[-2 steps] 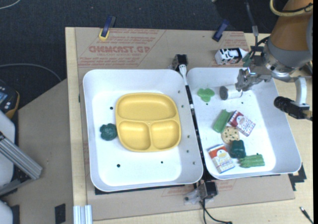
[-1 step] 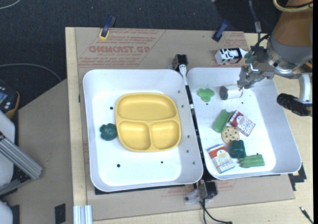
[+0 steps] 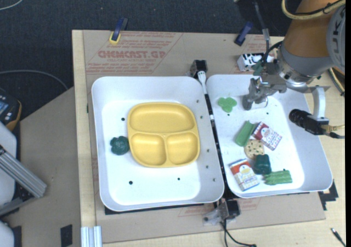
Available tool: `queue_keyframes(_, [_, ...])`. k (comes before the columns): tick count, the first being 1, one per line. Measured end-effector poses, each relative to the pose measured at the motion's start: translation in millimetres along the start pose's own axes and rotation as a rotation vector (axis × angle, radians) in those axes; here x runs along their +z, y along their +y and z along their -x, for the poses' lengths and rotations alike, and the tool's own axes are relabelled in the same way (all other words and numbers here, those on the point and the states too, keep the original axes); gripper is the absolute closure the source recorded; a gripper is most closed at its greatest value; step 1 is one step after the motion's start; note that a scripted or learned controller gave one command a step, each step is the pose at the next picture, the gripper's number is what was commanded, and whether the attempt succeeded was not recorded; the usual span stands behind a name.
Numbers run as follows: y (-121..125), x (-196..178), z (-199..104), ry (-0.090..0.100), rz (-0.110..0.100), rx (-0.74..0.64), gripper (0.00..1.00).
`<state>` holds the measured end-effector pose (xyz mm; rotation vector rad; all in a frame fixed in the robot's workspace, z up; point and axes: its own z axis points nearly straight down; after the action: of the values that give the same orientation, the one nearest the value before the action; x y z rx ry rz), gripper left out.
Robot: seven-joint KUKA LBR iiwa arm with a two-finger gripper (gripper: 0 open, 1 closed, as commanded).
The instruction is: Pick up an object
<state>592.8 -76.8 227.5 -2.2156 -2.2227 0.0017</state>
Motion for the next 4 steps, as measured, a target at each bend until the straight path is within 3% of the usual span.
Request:
queue_keyframes(2, [-18,-2,-106,0.001,-0.001,-0.002,1.0])
queue_keyframes(3, [-13,12,-160,-0.001,-0.001,-0.002,1.0])
queue_keyframes(4, [-17,13,-168,-0.001,-0.001,0.002,1.0])
